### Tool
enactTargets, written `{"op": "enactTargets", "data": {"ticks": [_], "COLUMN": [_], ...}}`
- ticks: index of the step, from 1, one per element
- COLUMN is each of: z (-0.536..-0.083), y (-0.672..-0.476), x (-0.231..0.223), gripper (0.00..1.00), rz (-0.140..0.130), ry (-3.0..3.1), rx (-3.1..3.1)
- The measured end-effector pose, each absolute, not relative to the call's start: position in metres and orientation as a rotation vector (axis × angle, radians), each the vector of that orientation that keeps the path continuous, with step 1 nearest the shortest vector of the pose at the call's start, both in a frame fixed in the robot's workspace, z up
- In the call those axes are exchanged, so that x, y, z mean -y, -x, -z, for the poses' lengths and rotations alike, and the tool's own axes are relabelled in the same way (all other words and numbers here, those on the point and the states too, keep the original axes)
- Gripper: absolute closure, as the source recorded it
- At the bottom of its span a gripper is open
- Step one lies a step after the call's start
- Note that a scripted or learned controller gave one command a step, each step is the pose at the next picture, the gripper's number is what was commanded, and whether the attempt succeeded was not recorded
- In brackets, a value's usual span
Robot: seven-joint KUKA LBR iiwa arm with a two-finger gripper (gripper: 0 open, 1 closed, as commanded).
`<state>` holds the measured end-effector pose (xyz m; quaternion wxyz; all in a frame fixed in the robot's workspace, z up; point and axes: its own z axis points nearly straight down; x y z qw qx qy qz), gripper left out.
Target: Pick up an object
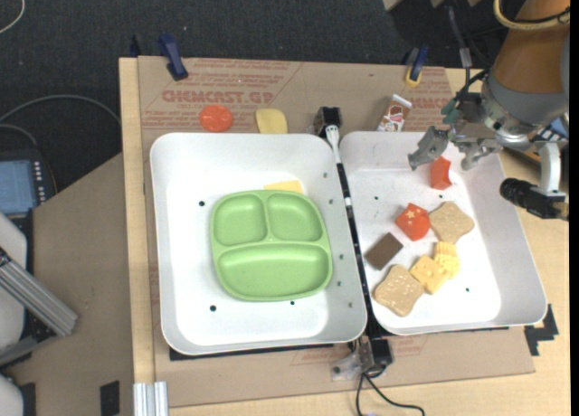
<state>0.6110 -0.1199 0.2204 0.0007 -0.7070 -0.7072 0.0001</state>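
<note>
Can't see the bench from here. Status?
Gripper open, above right bin. Small red block between fingers, not gripped. Nothing blocking.

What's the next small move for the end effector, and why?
Probably lower straight down and close. The end effector hangs with its fingers spread just above the small red block in the right bin, and nothing sits between the fingers yet.

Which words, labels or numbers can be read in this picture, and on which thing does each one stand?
"CHEMCAST GP": red print on the brown board under the bins, behind the left bin; smaller red lines around it are too blurred to read.
Small carton behind the right bin: printed pattern, too small to read.
</note>
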Motion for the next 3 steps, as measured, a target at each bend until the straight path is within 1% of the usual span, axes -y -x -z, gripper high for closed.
{"op": "enactTargets", "data": {"ticks": [1, 2, 3], "z": [-0.083, -0.102, -0.191], "y": [-0.574, -0.578, -0.618], "x": [0.133, 0.134, 0.042], "gripper": [0.0, 1.0, 1.0], "rz": [-0.006, 0.004, 0.014], "ry": [2.221, 2.229, 2.216], "rx": [2.218, 2.224, 2.237]}}
